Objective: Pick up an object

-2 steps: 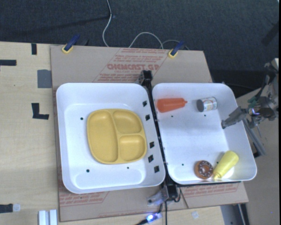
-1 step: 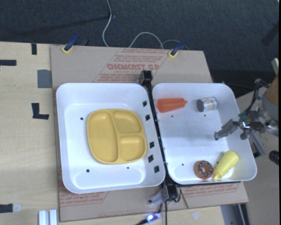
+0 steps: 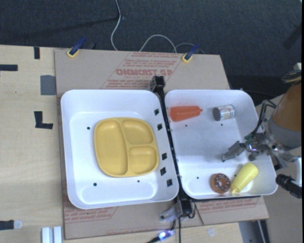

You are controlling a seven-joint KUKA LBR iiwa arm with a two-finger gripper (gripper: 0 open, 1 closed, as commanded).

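Open floor between carrot (image 3: 185, 113) and donut (image 3: 221, 183)

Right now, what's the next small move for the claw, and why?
Probably a short drop toward the yellow plastic squeeze bottle. The claw hovers in the right white bin with nothing between its fingers, and that bottle lies nearest, just below it beside the brown sprinkled donut. The orange carrot and silver can sit farther off.

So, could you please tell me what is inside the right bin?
The right bin holds a carrot, a can, a donut and a yellow bottle; nothing appears covered.
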